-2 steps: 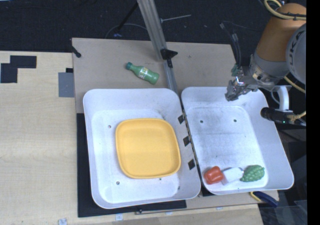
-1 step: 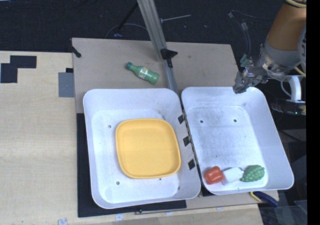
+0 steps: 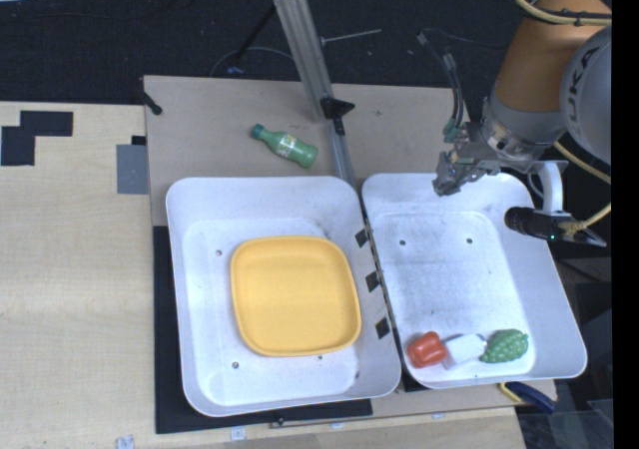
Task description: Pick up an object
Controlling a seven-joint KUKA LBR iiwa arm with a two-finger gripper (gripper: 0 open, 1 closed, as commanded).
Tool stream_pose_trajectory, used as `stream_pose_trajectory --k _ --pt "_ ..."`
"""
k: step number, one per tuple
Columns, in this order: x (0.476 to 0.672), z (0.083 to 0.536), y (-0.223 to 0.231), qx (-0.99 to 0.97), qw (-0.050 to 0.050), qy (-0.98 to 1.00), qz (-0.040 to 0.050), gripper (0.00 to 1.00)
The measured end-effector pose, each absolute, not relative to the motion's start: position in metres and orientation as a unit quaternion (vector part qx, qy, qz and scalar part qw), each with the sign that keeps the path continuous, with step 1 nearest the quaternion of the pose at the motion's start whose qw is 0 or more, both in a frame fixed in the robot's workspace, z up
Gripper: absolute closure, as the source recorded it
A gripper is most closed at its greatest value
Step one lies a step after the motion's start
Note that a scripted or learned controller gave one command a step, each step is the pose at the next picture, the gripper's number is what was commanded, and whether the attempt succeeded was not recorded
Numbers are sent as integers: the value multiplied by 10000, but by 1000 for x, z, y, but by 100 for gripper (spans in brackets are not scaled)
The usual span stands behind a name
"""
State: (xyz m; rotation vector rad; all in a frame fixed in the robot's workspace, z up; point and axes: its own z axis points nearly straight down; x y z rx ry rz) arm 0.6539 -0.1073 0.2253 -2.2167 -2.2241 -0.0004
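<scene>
Camera view: gripper (image 3: 457,178) hangs over the right bin's (image 3: 559,287) far rim — finger state I cannot tell. Candidates sit at the near edge: red pepper (image 3: 427,348), white block (image 3: 464,348), green bumpy toy (image 3: 504,345). Likely light, stiff plastic, a bit slick — pinch the pepper across its middle. Yellow plate (image 3: 295,294) fills the left bin (image 3: 190,237).

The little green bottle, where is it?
The green bottle lies on its side on the bench, outside both bins, just behind the left bin that holds the yellow plate, near the slanted metal bar.
</scene>
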Motion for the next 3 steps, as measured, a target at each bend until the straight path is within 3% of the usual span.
stream_pose_trajectory --k 3 --pt "621 234 40 -7060 3 -7082 -5 100"
